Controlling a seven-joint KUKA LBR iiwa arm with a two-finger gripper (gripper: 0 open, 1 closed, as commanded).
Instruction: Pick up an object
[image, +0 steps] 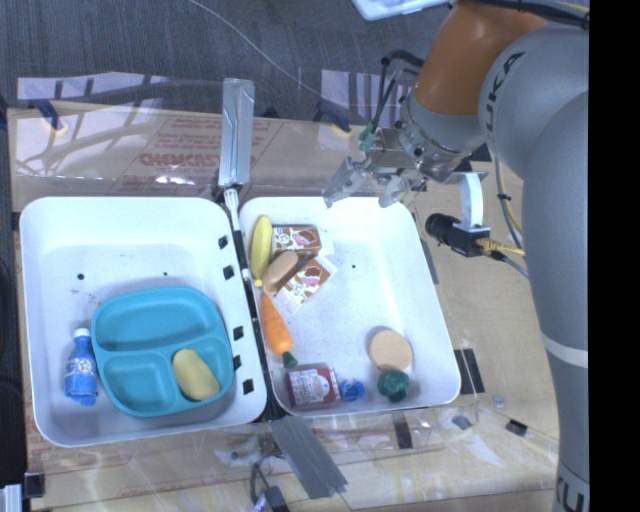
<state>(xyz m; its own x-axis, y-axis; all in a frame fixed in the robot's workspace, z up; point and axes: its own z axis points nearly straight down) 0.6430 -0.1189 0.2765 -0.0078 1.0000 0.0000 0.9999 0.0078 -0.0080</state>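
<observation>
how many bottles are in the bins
2: a blue bottle at the left bin's front left, beside the teal tray; a red-labelled one lying along the right bin's front wall.

Open claw (362, 190) above right bin (420, 262)

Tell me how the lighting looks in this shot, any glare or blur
In the camera view: even, soft light on both white bins, with only faint shadows. Glare and streaky reflections show on the clear sheet behind the bins. The gripper looks slightly soft; the blue tray and carrot are sharp.
</observation>
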